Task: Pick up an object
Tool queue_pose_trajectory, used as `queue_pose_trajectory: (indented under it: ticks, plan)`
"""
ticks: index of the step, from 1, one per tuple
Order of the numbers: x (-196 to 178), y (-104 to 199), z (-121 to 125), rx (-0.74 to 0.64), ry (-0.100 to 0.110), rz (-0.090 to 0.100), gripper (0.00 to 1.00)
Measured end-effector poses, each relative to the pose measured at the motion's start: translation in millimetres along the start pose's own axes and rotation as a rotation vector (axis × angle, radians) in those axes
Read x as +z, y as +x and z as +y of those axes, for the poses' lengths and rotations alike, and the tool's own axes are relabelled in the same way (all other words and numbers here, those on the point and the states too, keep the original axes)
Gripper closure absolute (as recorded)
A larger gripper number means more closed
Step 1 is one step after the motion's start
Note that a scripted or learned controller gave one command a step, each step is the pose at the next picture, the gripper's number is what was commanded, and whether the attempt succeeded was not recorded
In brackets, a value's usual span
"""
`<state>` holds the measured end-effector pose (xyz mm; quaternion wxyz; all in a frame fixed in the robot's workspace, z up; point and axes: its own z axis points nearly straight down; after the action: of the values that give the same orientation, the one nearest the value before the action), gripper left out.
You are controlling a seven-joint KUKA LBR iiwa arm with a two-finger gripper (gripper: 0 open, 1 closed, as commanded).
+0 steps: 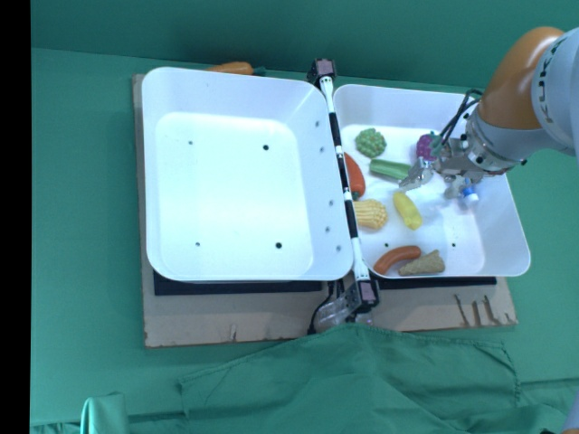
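Hovering over the right shallow white plastic bin (507, 242), our claw (432, 175) hangs among the toy foods; we cannot tell how far it is spread, and nothing shows gripped in it. Nearest lie the small purple grape-like piece (424, 145) on its far side, the green cucumber-shaped piece (390, 168) to its left, and the yellow oblong piece (408, 211) nearer us. We judge the yellow one safest: it lies apart from its neighbours, so we should centre over it, straddle its narrow width, descend fully, then close.
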<state>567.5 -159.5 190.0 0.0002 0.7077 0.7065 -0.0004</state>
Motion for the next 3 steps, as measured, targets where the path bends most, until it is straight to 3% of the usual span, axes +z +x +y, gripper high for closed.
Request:
queue_pose_trajectory:
  ticks: [1,2,3]
  plan:
    - [-17.2,-2.2,-0.1,0.004,-0.009,-0.004,1.00]
    - [-16.6,-2.2,-0.3,0.005,-0.008,-0.004,0.00]
    - [4.3,15.4,-44.4,0.004,-0.024,-0.009,0.00]
